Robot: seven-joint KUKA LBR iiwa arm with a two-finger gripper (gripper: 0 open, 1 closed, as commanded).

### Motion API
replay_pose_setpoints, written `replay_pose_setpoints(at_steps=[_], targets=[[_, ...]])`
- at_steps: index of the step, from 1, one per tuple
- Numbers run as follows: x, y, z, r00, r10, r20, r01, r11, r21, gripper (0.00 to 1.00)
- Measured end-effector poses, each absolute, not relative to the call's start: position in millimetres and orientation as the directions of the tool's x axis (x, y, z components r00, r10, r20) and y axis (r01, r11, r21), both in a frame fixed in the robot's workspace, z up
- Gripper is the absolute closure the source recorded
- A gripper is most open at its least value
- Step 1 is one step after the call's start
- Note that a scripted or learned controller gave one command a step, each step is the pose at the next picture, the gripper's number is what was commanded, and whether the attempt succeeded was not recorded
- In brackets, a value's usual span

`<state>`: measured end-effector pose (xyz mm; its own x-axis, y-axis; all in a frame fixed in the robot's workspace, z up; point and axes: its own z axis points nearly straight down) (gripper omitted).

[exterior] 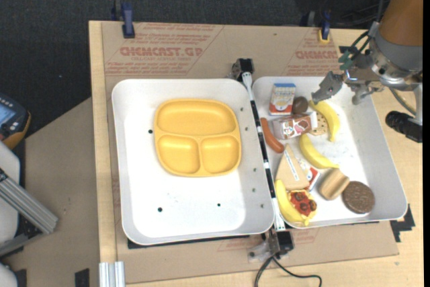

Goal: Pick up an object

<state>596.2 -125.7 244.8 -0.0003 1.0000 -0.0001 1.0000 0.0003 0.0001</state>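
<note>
Three bananas (318,152), one yellow tray (197,136), two bins (127,165).

The brown board (201,44) under the bins bears red "CHEMCAST GP" print, repeated at its right.

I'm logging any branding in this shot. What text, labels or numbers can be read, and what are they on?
"CHEMCAST GP", red print on the brown board behind the left bin.
The same red print repeats on the board behind the right bin, partly hidden; smaller lines around it are too blurred to read.
The carton and the wrapper in the right bin carry labels, too small to read.
</note>
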Motion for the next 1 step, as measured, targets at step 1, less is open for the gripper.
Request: replay_pose_setpoints(at_steps=[1], targets=[[587.2,-190.1,124.8,0.006,1.000,0.000,1.000,-0.006,-0.009,0.00]])
